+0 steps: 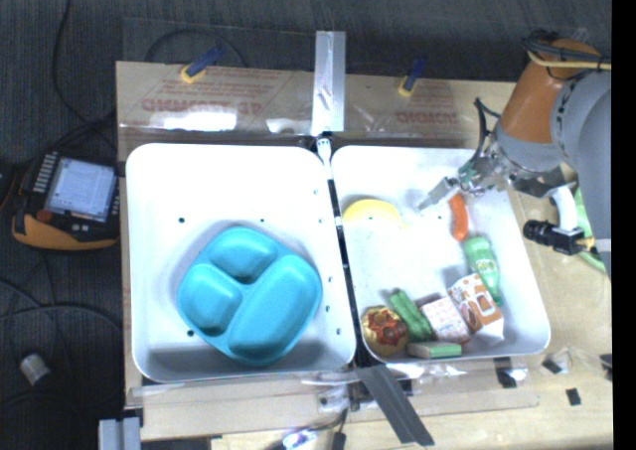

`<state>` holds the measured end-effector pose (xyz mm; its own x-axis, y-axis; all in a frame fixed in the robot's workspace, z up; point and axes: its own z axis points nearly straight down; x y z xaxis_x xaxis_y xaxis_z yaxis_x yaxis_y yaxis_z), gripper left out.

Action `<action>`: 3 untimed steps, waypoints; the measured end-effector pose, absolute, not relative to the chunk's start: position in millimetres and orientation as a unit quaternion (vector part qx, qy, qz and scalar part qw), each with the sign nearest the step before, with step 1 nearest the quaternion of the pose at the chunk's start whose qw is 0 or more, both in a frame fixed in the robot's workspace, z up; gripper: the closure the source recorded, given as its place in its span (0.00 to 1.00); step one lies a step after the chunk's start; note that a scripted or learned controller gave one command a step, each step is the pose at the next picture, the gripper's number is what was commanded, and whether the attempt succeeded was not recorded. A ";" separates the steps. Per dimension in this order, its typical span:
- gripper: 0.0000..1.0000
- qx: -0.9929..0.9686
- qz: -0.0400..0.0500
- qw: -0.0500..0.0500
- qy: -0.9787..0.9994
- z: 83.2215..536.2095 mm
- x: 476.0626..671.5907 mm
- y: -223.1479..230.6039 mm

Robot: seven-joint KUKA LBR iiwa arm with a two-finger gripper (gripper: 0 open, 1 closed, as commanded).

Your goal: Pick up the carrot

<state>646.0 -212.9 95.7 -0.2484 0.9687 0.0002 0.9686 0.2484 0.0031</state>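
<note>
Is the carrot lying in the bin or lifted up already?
Cannot tell for sure: the carrot shows over the right bin just below the pincer.

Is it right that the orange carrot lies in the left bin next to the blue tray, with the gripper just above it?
Not quite: the camera view shows the carrot in the right bin, not the left. The gripper is just above it; the blue tray sits in the left bin.

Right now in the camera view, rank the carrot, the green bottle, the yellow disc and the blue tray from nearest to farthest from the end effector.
From the end effector:
1. carrot, just below it, right bin.
2. green bottle, lower in the same bin.
3. yellow disc, left part of that bin.
4. blue tray, in the left bin.
</note>
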 end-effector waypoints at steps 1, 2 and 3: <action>0.00 0.728 0.000 0.000 0.686 137.3 623.2 -220.6; 0.00 0.783 -0.002 -0.003 0.622 102.2 579.0 -201.2; 0.00 0.801 -0.002 0.000 0.599 173.1 638.4 -207.9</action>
